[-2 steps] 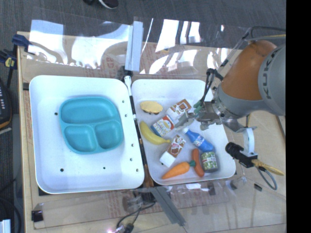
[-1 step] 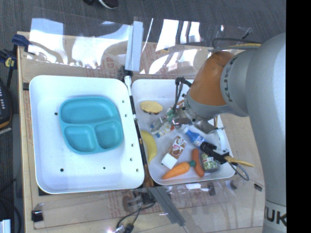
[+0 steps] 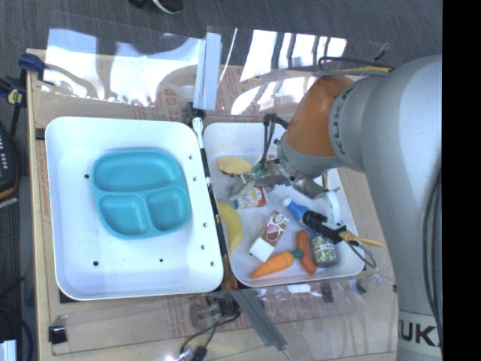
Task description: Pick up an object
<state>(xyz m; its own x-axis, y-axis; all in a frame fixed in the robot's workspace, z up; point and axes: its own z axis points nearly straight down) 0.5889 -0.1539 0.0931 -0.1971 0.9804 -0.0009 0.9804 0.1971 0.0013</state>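
Orange carrot (image 3: 272,264), tapered, lying slantwise, low in right bin (image 3: 229,138)

2 white bins sit side by side. The left bin (image 3: 60,201) holds a blue tray (image 3: 141,192) with 3 compartments. The grey arm (image 3: 361,119) reaches over the right bin (image 3: 231,140), its gripper (image 3: 263,173) low beside a flat yellow piece (image 3: 234,165). Nearer the front lie a banana (image 3: 233,226), a small carton (image 3: 273,232), 2 carrots (image 3: 273,264) and a green-filled jar (image 3: 324,250).

The arm (image 3: 361,119) partly hides the hand (image 3: 261,175) and the right bin (image 3: 229,138).
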